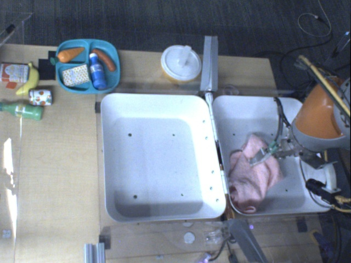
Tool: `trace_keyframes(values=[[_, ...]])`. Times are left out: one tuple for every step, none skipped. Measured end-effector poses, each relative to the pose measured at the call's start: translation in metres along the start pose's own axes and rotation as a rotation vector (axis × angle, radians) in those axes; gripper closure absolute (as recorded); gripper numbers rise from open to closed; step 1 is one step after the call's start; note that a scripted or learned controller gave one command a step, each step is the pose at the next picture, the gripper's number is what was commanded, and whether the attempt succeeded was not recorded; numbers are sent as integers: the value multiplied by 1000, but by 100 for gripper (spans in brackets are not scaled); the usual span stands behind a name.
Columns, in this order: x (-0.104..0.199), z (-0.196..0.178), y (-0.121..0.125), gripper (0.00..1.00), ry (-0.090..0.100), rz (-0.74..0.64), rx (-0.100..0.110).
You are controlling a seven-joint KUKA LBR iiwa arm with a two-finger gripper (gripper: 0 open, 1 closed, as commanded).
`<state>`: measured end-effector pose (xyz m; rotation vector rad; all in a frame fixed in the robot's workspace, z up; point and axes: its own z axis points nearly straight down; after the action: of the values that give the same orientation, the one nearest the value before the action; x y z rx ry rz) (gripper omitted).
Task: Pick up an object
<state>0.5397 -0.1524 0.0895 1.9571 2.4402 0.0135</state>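
Pink cloth (249,171) lies crumpled in the right bin (241,111), bunched against the wall it shares with the left bin (159,155). From where I stand, the gripper (262,153) is down on the cloth's upper right part, its fingers spread, one tip pressed into a fold; nothing is pinched yet. To do this well, I'd judge it should sink a little deeper into the bunched fabric, close firmly on a thick fold, then lift straight up, slowly, so the cloth doesn't slip free.

light: bright, even | shadows: soft inside left bin (159,210) | focus: slightly soft, grainy
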Motion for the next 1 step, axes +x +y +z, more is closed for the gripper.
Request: trace_keyframes(values=[[-32,2,48,0,0,17,2]])
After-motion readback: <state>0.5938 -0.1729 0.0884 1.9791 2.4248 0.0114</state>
